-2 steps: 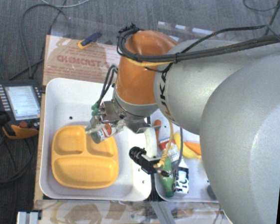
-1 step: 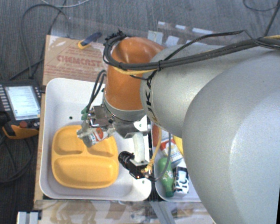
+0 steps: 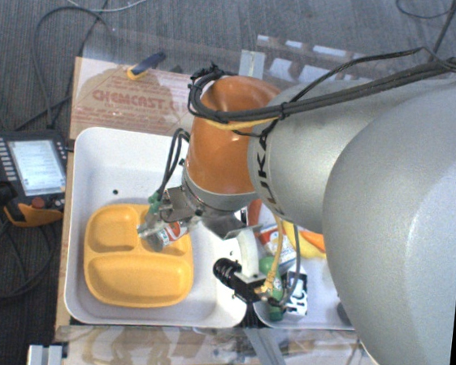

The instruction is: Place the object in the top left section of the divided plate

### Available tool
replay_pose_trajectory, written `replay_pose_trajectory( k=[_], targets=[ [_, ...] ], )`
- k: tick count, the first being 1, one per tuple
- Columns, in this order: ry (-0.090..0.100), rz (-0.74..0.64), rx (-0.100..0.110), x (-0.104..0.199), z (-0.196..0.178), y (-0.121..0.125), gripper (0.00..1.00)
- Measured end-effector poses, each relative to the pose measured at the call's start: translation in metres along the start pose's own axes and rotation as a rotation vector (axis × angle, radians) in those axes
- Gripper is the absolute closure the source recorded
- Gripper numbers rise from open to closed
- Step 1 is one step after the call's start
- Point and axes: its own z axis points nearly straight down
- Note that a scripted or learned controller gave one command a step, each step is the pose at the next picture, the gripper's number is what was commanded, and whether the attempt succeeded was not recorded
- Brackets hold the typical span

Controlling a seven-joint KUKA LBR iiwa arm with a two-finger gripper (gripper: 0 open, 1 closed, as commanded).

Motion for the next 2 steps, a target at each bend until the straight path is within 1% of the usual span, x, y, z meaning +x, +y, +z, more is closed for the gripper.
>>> replay_pose_trajectory(
  k=[1,2],
  targets=[
    [0.000,0.000,0.000,0.0002,-0.0001,0.0001,0.00],
    [0.001,-0.002,0.004,0.0012,-0.0078,-0.0004,1.00]
  ],
)
